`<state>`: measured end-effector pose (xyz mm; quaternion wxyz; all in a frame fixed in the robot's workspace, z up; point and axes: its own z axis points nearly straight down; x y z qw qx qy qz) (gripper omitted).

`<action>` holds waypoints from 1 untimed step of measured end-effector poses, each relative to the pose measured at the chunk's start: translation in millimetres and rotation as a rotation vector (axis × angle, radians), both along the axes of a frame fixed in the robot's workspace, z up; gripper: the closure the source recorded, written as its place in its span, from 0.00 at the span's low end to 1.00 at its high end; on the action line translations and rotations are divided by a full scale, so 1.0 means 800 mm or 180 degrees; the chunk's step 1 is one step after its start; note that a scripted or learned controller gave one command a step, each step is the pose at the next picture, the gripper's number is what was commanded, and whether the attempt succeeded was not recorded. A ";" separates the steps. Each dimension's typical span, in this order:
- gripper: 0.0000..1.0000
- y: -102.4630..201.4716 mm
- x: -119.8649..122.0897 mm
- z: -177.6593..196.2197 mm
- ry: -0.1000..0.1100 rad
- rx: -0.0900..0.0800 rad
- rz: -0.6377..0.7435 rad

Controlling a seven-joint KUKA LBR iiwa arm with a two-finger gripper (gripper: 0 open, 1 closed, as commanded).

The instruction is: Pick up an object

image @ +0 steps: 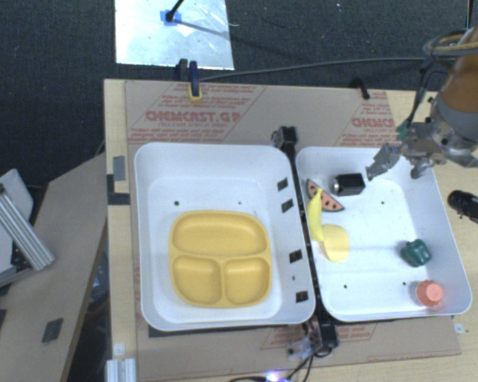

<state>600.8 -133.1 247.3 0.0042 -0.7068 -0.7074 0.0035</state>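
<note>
The right bin holds several small objects. A black cylinder lies near its far left corner, with a watermelon slice beside it. A banana runs along the left wall above a pale yellow piece. A green object and an orange object sit at the right. My gripper hovers over the bin's far edge, right of the black cylinder, open with nothing between its fingers.
The left bin holds a yellow divided plate. A black divider strip runs between the bins. A metal sheet lies beyond the bench, and a blue clamp grips the board's far edge.
</note>
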 end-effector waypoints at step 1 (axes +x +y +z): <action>0.00 0.000 0.003 0.009 -0.0039 -0.0005 0.0007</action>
